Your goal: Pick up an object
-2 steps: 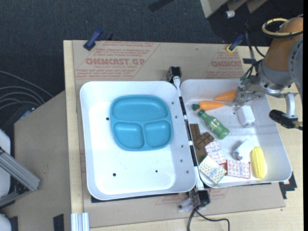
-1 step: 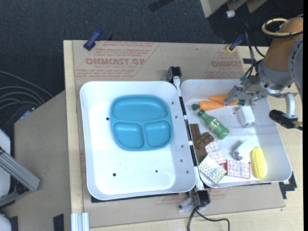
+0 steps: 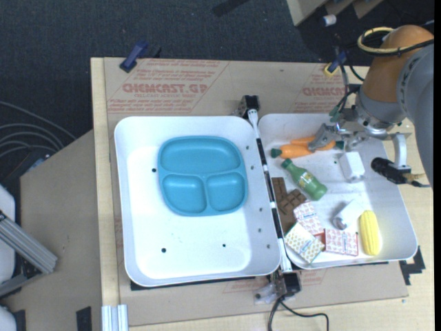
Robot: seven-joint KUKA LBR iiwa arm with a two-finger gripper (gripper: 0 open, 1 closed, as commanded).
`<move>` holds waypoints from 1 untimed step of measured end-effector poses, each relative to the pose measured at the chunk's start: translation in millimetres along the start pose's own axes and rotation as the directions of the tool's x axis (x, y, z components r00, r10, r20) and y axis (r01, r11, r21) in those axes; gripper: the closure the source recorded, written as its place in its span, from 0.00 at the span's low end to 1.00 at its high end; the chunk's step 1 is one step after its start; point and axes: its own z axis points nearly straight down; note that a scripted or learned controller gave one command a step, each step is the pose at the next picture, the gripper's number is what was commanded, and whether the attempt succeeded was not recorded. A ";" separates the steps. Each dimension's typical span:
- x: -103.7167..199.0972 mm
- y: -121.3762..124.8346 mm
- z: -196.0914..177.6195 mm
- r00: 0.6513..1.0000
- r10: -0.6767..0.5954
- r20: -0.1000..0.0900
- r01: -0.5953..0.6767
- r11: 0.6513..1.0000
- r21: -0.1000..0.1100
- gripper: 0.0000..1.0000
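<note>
Holding one carrot (image 3: 298,147) – hand (image 3: 324,139) clamped on it; one green bottle (image 3: 304,179), one corn cob (image 3: 370,231) nearby.

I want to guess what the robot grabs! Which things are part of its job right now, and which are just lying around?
In the job: gripper, over the orange carrot.

Just lying about: green bottle, yellow corn, chocolate bar, small patterned packets, blue divided plate in the left bin.
</note>
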 end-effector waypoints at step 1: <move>22.7 -0.1 0.0 1.000 0.000 0.001 0.000 1.000 0.000 0.00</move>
